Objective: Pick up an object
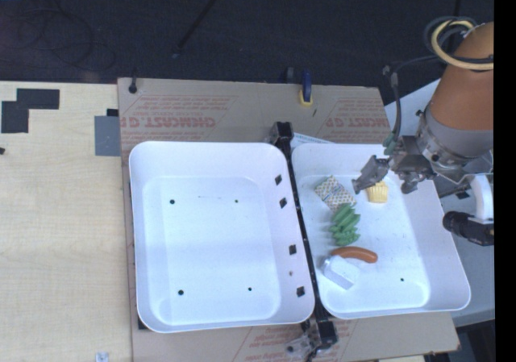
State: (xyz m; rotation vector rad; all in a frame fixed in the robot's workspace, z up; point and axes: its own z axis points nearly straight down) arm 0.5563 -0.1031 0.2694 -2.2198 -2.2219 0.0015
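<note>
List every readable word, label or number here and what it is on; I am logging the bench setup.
Red print on the brown cardboard sheet under the two white bins: it appears mirrored or upside down, and I cannot read it with confidence.
Red print at the sheet's bottom edge: too small to read.
The bin objects show no legible text.

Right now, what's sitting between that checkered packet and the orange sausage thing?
In the camera view, a green leafy piece lies between the checkered packet and the orange sausage, all in the right bin.

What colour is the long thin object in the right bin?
Orange-red sausage-shaped object, seen in the camera view.
</note>
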